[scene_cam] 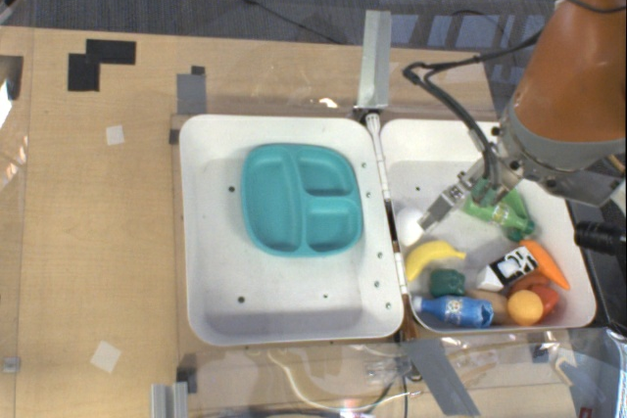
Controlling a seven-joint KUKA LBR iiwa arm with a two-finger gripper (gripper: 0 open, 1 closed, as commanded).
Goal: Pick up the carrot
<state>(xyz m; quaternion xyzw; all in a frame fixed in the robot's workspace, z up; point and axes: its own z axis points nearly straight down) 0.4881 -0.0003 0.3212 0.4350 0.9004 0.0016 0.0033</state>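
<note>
Two shallow white bins sit side by side on a pale wooden surface [98,240]. The left white bin [211,240] holds a teal plastic plate with dividers [302,199]. The right white bin [421,152] holds a jumble of toy food, and the grey robot arm with an orange band [573,64] reaches in over it from the right.

The pincer [468,191] hangs above the middle of the right bin. Whether it is open or closed cannot be told from this angle, and nothing is visibly held in it.

The orange toy carrot with a green leafy top [542,261] lies near the bin's right wall. Its long axis runs diagonally: the leaves sit just beside the pincer, on its lower right, and the orange body tapers away toward the bin's near right corner. To reach the body, the pincer would likely need to shift that way.

A black-and-white block [516,263] touches the carrot's left side, and an orange ball [526,307] lies just below. A yellow toy banana [434,257] rests further left.
</note>
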